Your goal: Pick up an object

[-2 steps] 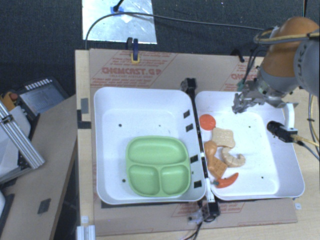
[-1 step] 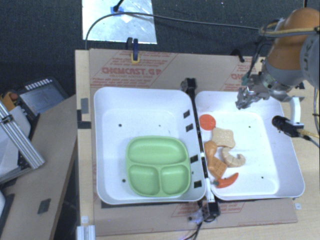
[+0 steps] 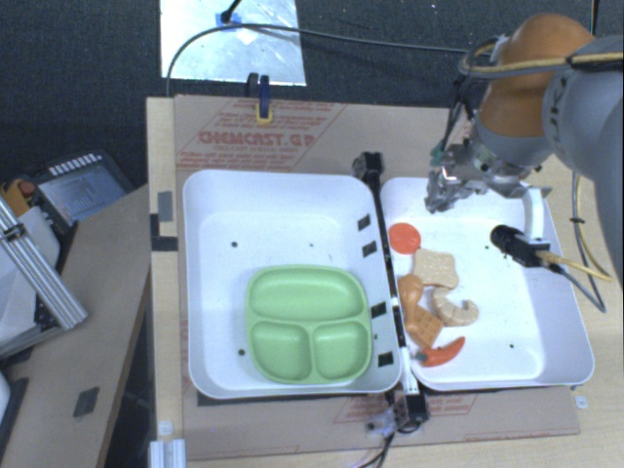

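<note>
Colours and patterns: bench, bins and contents.
Left bin (image 3: 283,213) and right bin (image 3: 546,339): plain white, a few small dark dots on the floors. Divided tray (image 3: 307,325): pale green, unpatterned. Round disc (image 3: 405,236): orange-red. Slice (image 3: 436,268): tan. Lumpy piece (image 3: 419,318): orange-brown. Curved piece (image 3: 458,310): cream-beige. Tapered piece (image 3: 441,352): bright red. Cardboard sheet (image 3: 292,135): brown with red lettering. Arm (image 3: 585,115): grey, with an orange band (image 3: 526,76). Floor covering (image 3: 78,66): dark, finely speckled. Panel (image 3: 232,27): silvery.

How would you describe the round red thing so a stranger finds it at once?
Take the right bin, not the one holding the green plate. Food pieces line its left wall; the red disc is at their far end, the only flat, round one.
</note>
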Controlling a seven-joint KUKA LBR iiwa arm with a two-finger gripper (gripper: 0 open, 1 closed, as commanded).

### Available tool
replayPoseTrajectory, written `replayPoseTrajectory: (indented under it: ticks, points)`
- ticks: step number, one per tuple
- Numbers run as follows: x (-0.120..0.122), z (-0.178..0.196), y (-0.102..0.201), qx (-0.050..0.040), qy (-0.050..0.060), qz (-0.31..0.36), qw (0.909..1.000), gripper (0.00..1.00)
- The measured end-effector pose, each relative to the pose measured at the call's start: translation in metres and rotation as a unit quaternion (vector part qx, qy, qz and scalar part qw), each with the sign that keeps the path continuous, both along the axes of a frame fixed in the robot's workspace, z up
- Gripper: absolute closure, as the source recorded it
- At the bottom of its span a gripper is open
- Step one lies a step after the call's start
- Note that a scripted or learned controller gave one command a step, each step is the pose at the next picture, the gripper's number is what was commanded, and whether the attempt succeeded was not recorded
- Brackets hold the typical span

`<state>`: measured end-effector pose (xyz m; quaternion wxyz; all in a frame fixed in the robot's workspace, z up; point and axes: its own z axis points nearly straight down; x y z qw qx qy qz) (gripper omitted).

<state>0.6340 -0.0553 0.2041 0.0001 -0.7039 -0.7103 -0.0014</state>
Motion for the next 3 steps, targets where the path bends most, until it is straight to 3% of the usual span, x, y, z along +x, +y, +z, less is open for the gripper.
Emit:
replayPoseTrajectory:
  ticks: [1, 3]
  points:
    - [0.001, 0.006, 0.044, -0.0004, 0.0, 0.0, 1.0, 1.0]
    - [0.016, 0.022, 0.16, 0.0006, -0.001, 0.0, 1.0, 1.0]
